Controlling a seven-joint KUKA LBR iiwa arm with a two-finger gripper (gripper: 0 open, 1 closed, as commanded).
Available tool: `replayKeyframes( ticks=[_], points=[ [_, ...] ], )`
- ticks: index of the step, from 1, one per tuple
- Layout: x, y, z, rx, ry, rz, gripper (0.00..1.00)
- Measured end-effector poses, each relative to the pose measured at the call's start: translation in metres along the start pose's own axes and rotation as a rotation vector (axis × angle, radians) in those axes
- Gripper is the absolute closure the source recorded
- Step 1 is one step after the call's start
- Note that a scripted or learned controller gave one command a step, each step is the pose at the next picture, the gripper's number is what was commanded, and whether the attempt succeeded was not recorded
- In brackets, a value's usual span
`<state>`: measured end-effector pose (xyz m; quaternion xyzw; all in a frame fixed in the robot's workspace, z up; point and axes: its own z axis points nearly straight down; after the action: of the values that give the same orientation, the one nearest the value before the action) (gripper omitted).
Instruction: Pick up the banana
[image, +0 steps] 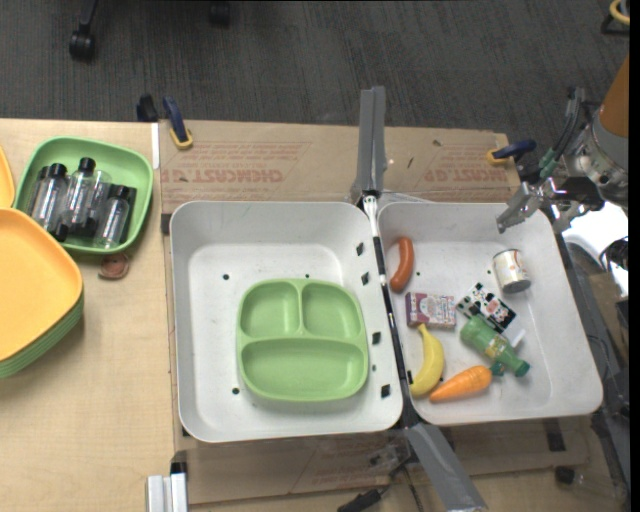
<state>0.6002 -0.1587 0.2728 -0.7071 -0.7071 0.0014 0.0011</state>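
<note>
Banana: lay by the right bin's front-left corner, beside carrot. Claw: above the far-right rim, grip state indiscernible. Step: approach; next, descent over the banana.

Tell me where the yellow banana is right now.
In the camera view, the curved yellow banana lies in the right-hand white bin, near its left wall toward the front, just below the small purple carton and beside the orange carrot.
</note>
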Motion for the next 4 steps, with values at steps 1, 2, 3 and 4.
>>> replayKeyframes(
  ticks=[1,2,3,4],
  points=[
    [-0.064,0.058,0.086,-0.003,-0.002,-0.174,0.0],
    [-0.064,0.059,0.076,-0.005,-0.004,-0.176,1.0],
    [-0.017,0.059,-0.007,-0.003,-0.001,-0.046,1.0],
    [0.046,0.059,0.137,-0.002,0.0,-0.084,1.0]
  ],
)
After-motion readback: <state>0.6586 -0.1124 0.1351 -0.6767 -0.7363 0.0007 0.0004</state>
